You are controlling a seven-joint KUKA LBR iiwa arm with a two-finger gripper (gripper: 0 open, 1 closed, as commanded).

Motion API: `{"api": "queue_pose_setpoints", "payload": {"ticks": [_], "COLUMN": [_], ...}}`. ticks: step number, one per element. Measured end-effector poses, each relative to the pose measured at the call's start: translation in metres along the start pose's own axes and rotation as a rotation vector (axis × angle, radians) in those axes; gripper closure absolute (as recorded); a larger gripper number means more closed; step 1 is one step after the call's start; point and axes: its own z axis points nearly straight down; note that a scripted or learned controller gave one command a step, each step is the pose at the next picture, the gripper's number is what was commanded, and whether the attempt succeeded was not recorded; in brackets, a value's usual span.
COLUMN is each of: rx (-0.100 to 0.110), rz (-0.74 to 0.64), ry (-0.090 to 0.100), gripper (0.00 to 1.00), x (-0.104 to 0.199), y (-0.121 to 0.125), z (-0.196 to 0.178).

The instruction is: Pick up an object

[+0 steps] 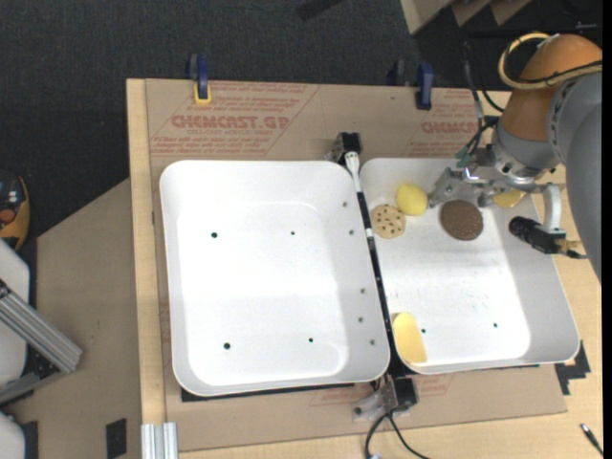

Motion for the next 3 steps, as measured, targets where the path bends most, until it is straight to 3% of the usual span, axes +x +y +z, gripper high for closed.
{"api": "queue_pose_setpoints", "payload": {"ticks": [1,2,3], "rx": [-0.012,0.006,0.001], "rz": [-0.012,0.002,-0.002], "ry": [0.007,0.005,0.004], "gripper": [0.00,0.00,0.00], "x": [0.127,0.092,0.083], "y": [-0.029,-0.060,-0.025], "z": [-0.152,-0.100,-0.005]}}
